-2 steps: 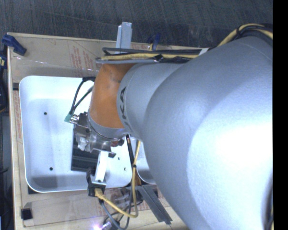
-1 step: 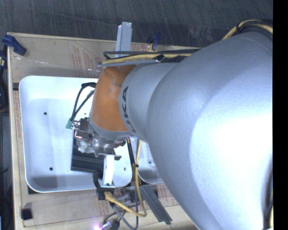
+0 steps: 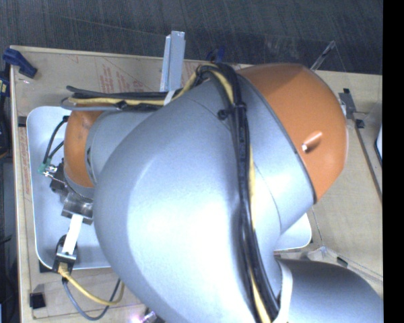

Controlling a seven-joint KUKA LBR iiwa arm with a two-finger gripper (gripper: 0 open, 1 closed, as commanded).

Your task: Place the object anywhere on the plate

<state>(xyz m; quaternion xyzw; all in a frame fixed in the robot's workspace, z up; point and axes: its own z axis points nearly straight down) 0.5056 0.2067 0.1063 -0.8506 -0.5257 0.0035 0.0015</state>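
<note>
My grey arm (image 3: 202, 207) with its orange band (image 3: 303, 126) lies across the middle of the view and hides most of both bins. Its wrist end reaches over the left white bin (image 3: 34, 180), where a second orange ring (image 3: 75, 150) sits above the gripper (image 3: 67, 197). The gripper hangs low over the bin's left half, seen from behind and mostly covered by the wrist. A bare strip of bin floor (image 3: 44, 221) shows to the gripper's left.
A corner of the right bin (image 3: 299, 237) pokes out under the arm. The wooden bench (image 3: 121, 73) runs behind the bins, with a metal upright post (image 3: 174, 59) and a blue clamp (image 3: 19, 60) at its far left corner.
</note>
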